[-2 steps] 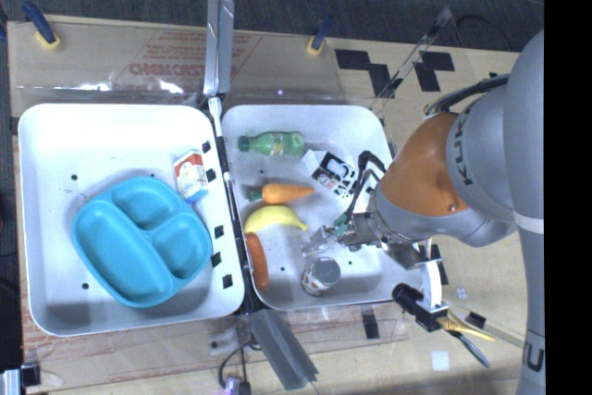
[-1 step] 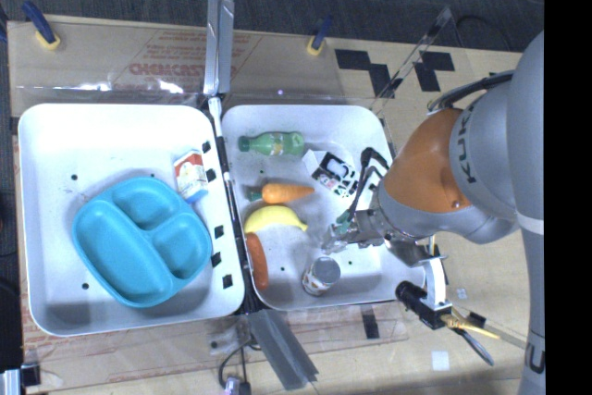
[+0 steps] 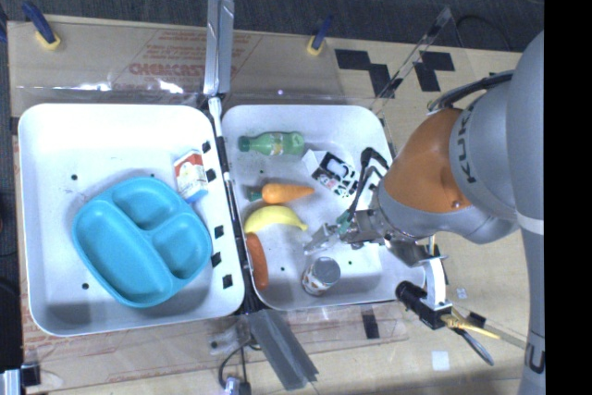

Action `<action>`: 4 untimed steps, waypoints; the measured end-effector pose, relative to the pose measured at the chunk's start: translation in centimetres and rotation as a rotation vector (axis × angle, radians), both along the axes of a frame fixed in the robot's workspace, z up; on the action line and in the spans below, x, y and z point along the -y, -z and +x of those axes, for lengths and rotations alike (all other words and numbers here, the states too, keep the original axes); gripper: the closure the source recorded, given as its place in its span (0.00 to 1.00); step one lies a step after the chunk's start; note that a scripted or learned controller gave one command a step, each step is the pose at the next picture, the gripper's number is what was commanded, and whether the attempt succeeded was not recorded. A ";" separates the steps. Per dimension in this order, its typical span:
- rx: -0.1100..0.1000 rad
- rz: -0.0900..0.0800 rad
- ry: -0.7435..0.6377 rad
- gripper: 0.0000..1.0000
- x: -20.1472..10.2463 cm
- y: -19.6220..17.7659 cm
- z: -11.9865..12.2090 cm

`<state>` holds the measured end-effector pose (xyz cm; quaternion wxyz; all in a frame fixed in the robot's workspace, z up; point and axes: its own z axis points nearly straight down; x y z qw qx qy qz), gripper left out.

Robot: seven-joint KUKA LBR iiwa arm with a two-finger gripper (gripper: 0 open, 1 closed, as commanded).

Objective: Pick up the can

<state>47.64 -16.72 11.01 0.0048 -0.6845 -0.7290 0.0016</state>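
Observation:
The can [image 3: 322,275] is a silvery cylinder standing upright near the front wall of the right bin [image 3: 370,117], with its round top facing up. My gripper [image 3: 326,237] hangs just behind and above the can, reaching in from the right on the grey arm with the orange band [image 3: 421,171]. The can rests on the bin floor and looks free of the gripper.
The right bin also holds a green bottle [image 3: 271,142], a carrot [image 3: 285,193], a banana [image 3: 274,218], a reddish sausage [image 3: 257,261] and a black-and-white packet [image 3: 333,171]. In the left bin [image 3: 55,134] lie a blue divided plate [image 3: 141,239] and a small carton [image 3: 191,175].

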 end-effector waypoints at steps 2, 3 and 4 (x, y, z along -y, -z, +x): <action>0.005 -0.002 -0.053 0.00 -0.7 1.9 0.0; 0.005 0.001 -0.248 0.00 -2.0 1.9 0.0; 0.009 -0.002 -0.291 0.00 2.3 1.9 0.0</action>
